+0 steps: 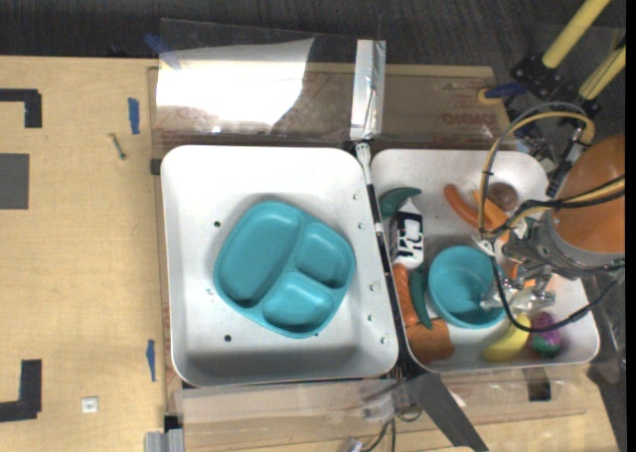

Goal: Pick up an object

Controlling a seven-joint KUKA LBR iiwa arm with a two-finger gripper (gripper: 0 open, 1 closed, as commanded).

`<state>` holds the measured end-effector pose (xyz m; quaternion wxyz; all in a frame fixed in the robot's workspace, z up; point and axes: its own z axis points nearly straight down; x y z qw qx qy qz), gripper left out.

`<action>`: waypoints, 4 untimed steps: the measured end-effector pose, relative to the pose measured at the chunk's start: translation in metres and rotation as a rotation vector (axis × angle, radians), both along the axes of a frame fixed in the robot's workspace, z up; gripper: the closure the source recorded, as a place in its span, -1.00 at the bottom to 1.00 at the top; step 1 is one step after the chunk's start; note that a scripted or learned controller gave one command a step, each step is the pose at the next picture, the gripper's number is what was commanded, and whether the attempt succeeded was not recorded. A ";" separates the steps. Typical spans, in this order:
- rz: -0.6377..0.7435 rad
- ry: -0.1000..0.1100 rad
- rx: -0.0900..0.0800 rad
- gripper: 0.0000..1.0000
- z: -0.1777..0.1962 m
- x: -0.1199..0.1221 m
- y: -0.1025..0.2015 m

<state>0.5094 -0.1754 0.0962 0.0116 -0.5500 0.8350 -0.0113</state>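
the arm reaches in from the right over the right bin [437,164], its orange band above the wrist sitting over the bin's right wall. the gripper [515,286] hangs low at the right rim of a teal bowl [462,286], which stands upright near the middle of that bin. whether the claw is open or closed cannot be told from this slant, as cables and the wrist body crowd it, and nothing can be seen held in it.

no single object is named by the task, so the likely target is a judgement: the nearest things are the bowl, touching or just left of the gripper, and a yellow banana-like toy [507,344] just below it toward the bin's front wall. a small purple piece [546,341] lies right beside the yellow one. the yellow toy's long axis runs slantwise, from lower left up to the right, its upper end pointing toward the gripper. the bowl is round, with its mouth up and no long axis to speak of.

further off, an orange carrot-like toy [460,204] lies toward the bin's back, slanting from upper left to lower right. a black-and-white item [408,235] rests against the left wall.

the left bin [199,182] holds a teal divided plate [285,266], well apart from the arm.
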 end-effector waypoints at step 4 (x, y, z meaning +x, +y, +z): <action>0.756 0.019 -0.036 1.00 0.001 0.084 0.033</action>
